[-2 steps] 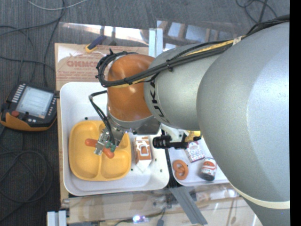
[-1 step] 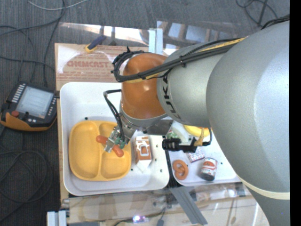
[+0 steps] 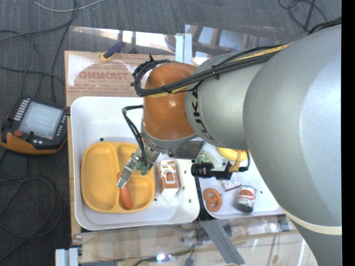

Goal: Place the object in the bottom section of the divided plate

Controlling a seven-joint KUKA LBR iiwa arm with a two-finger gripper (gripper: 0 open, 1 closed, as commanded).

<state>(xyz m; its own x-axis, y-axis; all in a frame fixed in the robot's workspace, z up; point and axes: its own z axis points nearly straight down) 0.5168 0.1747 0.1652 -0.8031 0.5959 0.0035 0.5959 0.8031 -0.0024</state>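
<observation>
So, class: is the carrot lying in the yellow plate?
Yes, the carrot lies in a lower section of the yellow plate.

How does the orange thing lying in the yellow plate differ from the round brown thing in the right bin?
The orange carrot-like object is long and thin; the pretzel-like object is round with holes. The first lies in the yellow divided plate in the left bin, under the gripper; the second lies on the floor of the right bin, away from the gripper. Both look like toy food.

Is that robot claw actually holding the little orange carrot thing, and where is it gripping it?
It seems so: the gripper pinches the top end of the carrot, which sits in the yellow divided plate.
</observation>
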